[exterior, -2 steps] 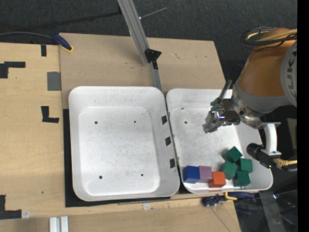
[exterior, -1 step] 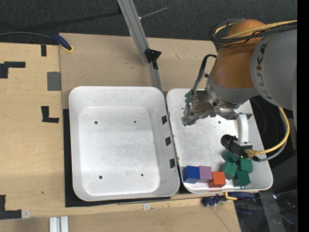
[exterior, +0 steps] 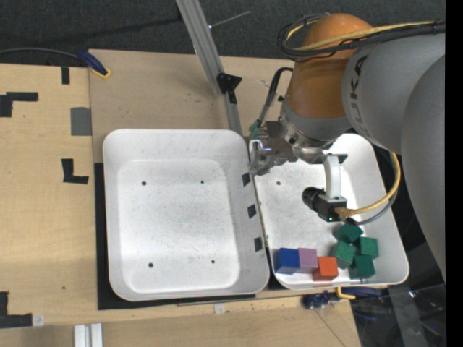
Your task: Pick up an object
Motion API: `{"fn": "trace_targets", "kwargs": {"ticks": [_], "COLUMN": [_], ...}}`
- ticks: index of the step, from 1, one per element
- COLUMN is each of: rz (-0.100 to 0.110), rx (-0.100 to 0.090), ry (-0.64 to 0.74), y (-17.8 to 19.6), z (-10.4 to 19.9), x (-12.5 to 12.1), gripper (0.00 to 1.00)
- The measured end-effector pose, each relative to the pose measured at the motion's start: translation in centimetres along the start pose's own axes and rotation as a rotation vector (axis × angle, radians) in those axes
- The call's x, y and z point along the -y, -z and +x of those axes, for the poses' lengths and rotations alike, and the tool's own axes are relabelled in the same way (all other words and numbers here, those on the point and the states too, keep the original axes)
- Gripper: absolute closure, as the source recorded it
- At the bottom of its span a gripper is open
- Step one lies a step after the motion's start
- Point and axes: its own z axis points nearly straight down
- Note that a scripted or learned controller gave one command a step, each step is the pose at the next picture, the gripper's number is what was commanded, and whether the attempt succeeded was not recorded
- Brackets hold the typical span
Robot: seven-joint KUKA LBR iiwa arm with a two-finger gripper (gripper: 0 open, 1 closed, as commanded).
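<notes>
Hand (exterior: 269, 152) sits under the grey wrist, low over the upper-left corner of the right bin (exterior: 289, 212), close to the rim it shares w/ the left bin (exterior: 173, 215). Can't tell if the hand is spread or pressed together: the wrist and orange band cover it from above. Nothing seen in it. A white bracket w/ a black cylinder (exterior: 322, 201) hangs off the wrist toward bin centre; could be a sensor or cable fitting, unclear.

Task objs are all in the right bin, bunched at the near edge and well apart from the hand. In a row: blue cube (exterior: 288, 259), purple cube (exterior: 308, 258) touching it, orange cube (exterior: 327, 267) just beside that. Green blocks (exterior: 356, 250) are piled at the right end, approx 4 pcs, exact count unclear as they overlap.

Handling, my guess: small blocks, likely light and stiff, not fragile. Flat faces should suit a pinch on two opposite sides. Blue cube looks the easiest pick, since its left side is free; grip across front/back faces as purple blocks the right side. It's near the bin wall though, so clearance is tight. Green pile is risky: pcs tilted, may shift or slip out.

Hard to see: the bin's far right side is under the arm, so more objs could be there. Bottom of the row is close to the rim. Left bin shows only dark specks. Worktop (exterior: 43, 215) has black tape marks, and a metal pole (exterior: 206, 42) crosses at top.
</notes>
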Motion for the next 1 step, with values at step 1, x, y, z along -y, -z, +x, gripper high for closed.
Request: {"fn": "trace_targets", "kwargs": {"ticks": [1], "rz": [0.002], "rx": [0.001], "ry": [0.0], "y": [-2.47], "z": [5.05], "x": [-2.73], "gripper": [1.0]}}
